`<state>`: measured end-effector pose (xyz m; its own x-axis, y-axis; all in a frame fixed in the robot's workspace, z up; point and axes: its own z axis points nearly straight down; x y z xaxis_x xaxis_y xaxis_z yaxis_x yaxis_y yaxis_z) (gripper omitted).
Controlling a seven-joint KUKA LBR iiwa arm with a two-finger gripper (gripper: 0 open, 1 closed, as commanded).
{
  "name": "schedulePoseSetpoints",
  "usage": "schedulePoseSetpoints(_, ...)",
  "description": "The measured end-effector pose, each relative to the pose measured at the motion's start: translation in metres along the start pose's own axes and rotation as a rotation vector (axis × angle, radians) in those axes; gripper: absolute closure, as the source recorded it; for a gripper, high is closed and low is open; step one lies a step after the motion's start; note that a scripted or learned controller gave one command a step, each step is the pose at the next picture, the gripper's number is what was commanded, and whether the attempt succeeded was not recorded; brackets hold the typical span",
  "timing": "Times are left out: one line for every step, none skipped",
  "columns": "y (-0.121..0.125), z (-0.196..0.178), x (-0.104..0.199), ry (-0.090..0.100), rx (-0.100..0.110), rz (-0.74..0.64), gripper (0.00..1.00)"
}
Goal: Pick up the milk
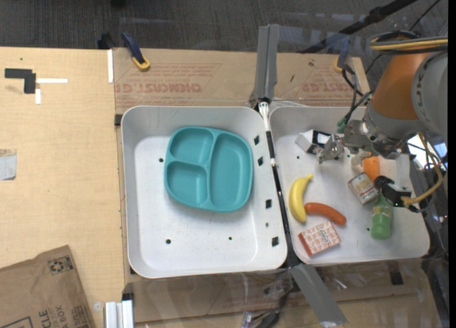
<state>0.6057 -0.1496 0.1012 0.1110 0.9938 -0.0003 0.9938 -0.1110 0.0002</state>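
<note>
The milk (363, 188) is a small white and brown carton lying in the right part of the right bin (356, 252). My gripper (331, 151) hangs over the upper middle of that bin, to the left of the carton and a little further back, apart from it. Nothing is visibly held. The grey arm with its orange band (399, 88) comes in from the upper right.
In the right bin lie a banana (299, 196), a red sausage (325, 212), a red and white box (318, 239), a green bottle (381, 222), an orange item (371, 166) and a small black-and-white piece (312, 140) beside the gripper. The left bin (142, 248) holds a teal divided plate (209, 168).
</note>
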Motion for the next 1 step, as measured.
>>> schedulePoseSetpoints(0.0464,0.0031,0.0279,-0.003,0.023,-0.081,0.0)
